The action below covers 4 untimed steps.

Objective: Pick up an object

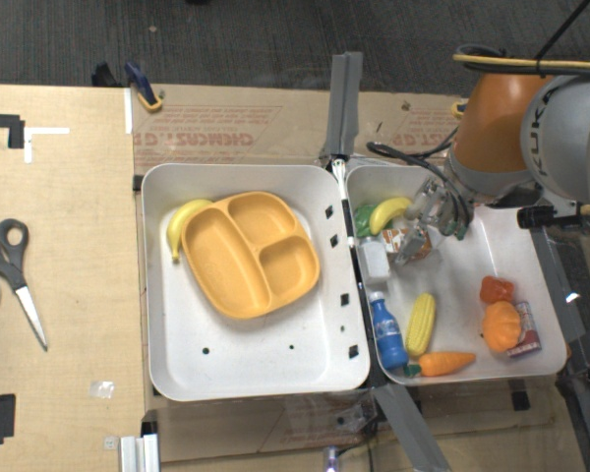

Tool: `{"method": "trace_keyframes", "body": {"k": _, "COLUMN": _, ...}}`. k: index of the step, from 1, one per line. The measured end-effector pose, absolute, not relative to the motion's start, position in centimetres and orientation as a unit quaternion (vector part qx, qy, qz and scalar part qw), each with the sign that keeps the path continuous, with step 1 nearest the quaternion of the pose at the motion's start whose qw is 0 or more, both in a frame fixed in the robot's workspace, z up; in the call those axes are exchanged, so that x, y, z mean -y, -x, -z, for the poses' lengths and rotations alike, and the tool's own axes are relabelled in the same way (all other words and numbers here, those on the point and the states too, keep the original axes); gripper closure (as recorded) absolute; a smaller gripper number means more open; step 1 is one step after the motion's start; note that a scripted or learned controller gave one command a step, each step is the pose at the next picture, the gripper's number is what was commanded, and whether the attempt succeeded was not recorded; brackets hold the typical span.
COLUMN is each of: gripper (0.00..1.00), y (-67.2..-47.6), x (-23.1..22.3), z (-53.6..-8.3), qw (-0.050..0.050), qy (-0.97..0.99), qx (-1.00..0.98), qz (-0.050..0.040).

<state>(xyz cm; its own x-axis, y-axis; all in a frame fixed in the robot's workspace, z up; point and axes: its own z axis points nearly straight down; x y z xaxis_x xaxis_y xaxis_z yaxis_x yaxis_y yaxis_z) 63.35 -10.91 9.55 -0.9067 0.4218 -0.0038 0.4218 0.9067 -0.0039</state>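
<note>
My gripper (425, 216) hangs low over the back left part of the right bin (531, 254), at the end of the grey arm with the orange band. Just under it lies a small red and white packet (411, 244), and whether the gripper touches it I cannot make out. To its left are a yellow banana (388, 211) and a green item (362, 220). A white block (375, 260), a blue bottle (386, 328), a corn cob (420, 323) and a carrot (445, 364) lie toward the front.
An orange (501, 325), a red piece (496, 289) and a pink packet (527, 328) sit at the right bin's right side. The left bin (177, 362) holds a yellow divided plate (248, 253) and a second banana (182, 223). Scissors (15, 273) lie on the bench at far left.
</note>
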Motion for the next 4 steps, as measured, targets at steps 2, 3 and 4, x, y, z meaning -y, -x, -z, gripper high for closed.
{"method": "trace_keyframes", "body": {"k": 2, "gripper": 0.00, "y": -63.5, "x": 10.7, "z": -10.5, "qw": 0.004, "qy": -0.214, "qx": -0.977, "qz": 0.0011}}
{"method": "trace_keyframes", "body": {"k": 3, "gripper": 0.00, "y": -63.7, "x": 10.0, "z": -10.2, "qw": 0.002, "qy": -0.287, "qx": -0.958, "qz": 0.0014}}
{"method": "trace_keyframes", "body": {"k": 4, "gripper": 0.00, "y": -59.7, "x": 10.5, "z": -10.0, "qw": 0.011, "qy": -0.409, "qx": -0.912, "qz": 0.0013}}
